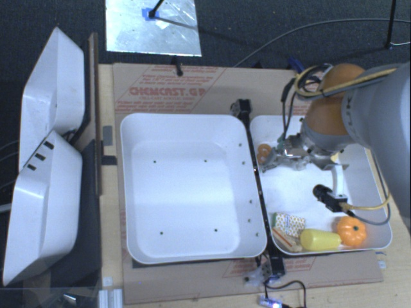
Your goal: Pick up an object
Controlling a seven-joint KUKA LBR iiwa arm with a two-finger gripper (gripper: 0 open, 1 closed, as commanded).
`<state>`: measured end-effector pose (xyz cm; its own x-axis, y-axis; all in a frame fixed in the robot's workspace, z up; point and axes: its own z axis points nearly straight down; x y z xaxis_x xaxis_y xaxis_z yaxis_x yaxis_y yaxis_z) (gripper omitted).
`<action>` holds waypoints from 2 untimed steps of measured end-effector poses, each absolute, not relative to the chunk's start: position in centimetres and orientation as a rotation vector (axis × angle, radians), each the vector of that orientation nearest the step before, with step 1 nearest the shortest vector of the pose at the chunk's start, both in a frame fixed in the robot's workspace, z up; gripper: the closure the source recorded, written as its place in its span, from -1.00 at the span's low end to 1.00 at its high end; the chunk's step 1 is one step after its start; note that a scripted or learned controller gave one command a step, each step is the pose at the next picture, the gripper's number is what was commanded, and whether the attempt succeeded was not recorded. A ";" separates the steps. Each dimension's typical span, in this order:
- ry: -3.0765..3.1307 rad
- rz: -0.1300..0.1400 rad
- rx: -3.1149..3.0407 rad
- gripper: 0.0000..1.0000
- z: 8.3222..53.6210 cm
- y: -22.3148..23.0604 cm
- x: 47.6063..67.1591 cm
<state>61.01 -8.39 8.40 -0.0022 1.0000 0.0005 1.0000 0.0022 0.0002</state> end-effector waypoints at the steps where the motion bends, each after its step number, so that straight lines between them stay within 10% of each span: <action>1: -2.224 -0.001 -2.221 -1.00 8.5 -8.3 63.2; 2: -2.230 -0.013 -2.226 -1.00 21.6 -7.5 61.5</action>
